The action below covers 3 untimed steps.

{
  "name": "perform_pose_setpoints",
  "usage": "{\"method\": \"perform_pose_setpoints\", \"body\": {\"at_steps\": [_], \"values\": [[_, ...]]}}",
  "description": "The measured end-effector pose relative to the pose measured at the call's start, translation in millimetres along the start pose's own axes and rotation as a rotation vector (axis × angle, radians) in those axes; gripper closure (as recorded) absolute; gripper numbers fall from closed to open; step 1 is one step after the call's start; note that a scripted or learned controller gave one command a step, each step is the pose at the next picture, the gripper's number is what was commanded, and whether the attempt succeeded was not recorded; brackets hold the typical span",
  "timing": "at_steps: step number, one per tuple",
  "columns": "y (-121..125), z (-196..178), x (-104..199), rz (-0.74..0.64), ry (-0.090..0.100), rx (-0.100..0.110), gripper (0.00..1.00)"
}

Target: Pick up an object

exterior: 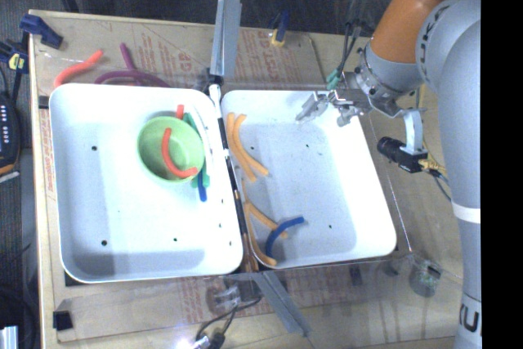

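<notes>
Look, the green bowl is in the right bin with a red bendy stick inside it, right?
Not quite. The camera view shows the green bowl sitting in the left bin, not the right one. The rest holds: a red bendy stick lies curled inside the bowl.

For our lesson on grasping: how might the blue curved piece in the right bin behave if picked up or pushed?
The blue curved piece looks thin and bent, so probably light and somewhat flexible. Pushed, it would likely slide or pivot rather than roll, perhaps snagging the orange strip beside it.
</notes>
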<state>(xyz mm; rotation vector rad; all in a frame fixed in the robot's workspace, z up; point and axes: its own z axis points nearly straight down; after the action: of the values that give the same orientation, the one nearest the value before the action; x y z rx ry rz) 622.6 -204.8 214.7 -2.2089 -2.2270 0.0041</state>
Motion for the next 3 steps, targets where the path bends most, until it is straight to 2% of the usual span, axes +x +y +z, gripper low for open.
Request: {"method": "perform_pose_setpoints", "body": {"at_steps": [1, 2, 3], "values": [[17, 90, 54, -0.126, 0.0, -0.002, 0.0], [-23, 123, 74, -0.261, -0.001, -0.002, 0.0], [-23, 113, 74, -0.264, 0.0, 0.0, 1.0]]}}
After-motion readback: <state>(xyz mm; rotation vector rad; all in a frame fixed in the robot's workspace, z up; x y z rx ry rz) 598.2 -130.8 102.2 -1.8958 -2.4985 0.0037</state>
